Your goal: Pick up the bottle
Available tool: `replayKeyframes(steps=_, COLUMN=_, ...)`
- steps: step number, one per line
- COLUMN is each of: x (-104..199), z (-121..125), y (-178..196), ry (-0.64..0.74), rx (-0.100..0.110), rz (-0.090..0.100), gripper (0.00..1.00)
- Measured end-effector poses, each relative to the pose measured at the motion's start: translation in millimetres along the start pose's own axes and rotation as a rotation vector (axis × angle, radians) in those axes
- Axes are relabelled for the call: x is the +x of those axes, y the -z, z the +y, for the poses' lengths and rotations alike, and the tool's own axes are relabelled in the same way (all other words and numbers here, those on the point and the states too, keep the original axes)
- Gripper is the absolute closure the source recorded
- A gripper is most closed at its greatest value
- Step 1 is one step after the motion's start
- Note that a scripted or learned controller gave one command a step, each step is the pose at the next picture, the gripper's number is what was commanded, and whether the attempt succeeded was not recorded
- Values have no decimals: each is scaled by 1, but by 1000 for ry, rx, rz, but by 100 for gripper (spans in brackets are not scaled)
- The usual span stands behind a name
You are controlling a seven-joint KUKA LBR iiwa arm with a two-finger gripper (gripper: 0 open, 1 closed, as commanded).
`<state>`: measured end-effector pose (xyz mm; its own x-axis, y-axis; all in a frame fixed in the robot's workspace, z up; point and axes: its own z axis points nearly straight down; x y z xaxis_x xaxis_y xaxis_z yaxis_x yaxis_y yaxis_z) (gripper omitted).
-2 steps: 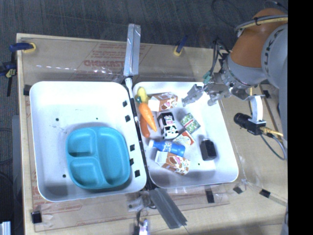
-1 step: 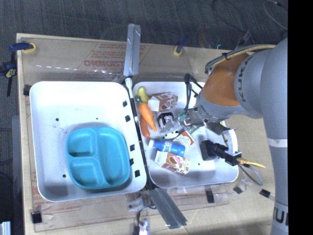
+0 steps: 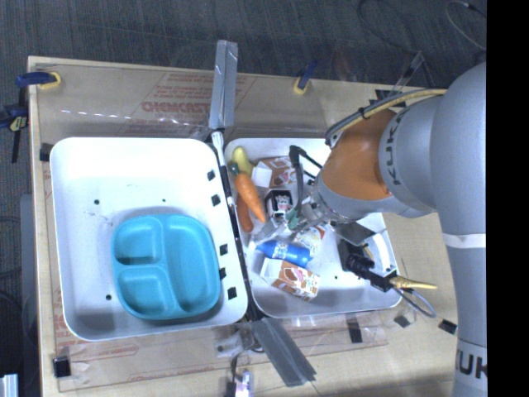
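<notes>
Looking at the bottle [image 3: 285, 251] first: we see it lying on its side in the right bin [image 3: 376, 300], blue label up, clear neck end pointing toward the claw [image 3: 307, 218]. It sits just below and slightly left of the claw, close to it; we can't tell whether they touch. Whether the claw is released or clenched we cannot tell (wrist and arm body cover that part).

Directly below the bottle, further from the claw, we see a small carton [image 3: 296, 280] with brown-red print, lying flat and touching or nearly touching the bottle's lower edge. Left of the claw: a carrot [image 3: 249, 198] lying diagonally along the bin's left wall, a yellow banana-like piece [image 3: 240, 160] above it at the top-left corner. Between carrot and claw we see a small dark package [image 3: 279, 202], and above that a brown-and-white packet [image 3: 281, 173].

The arm [image 3: 413, 155] comes in from the right, orange band [image 3: 357, 165] sitting above-right of the claw, over the right bin's upper half.

Well left of the claw, across the divider, the left bin [image 3: 91, 180] holds a blue compartment tray [image 3: 164, 265] (three sections, lying flat) in its lower half.
</notes>
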<state>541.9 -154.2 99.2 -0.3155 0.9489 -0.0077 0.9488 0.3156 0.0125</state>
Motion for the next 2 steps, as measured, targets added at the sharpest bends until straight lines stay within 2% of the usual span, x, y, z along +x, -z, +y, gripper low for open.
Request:
replayKeyframes(steps=1, x=-4, z=-67, y=-3, ry=197, rx=4, rz=3, gripper=0)
replayKeyframes(steps=2, x=-3, z=-66, y=6, ry=203, rx=6, rz=4, gripper=100)
